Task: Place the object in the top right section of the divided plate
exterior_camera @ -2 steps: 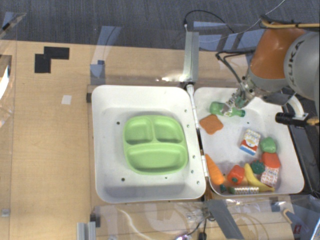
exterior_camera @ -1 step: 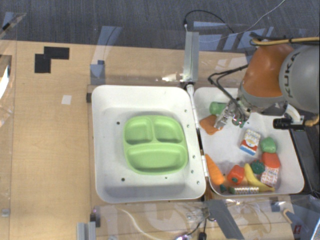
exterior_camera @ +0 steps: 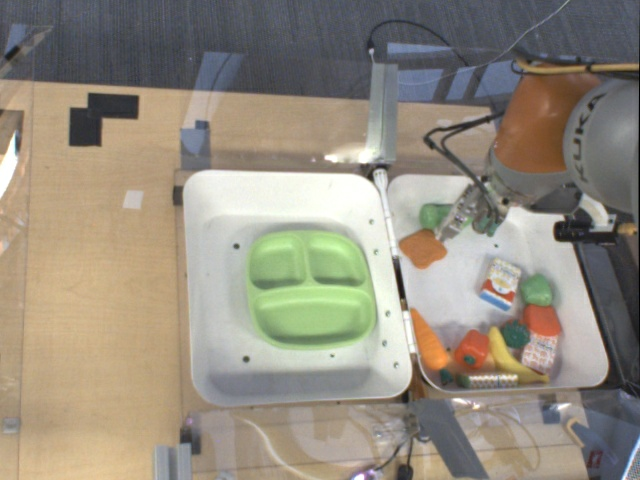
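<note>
Where the hand point(exterior_camera: 462, 218) hovers, an orange piece point(exterior_camera: 424, 250) lies just beside.

Bright, even light (slight blur); soft shadows.

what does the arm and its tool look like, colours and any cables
The arm is a rounded grey body with a wide orange band above the wrist. The tool at its end is small, metallic grey with dark parts and a touch of green. Thin black cables loop beside the wrist, and another runs up behind the arm.
</note>
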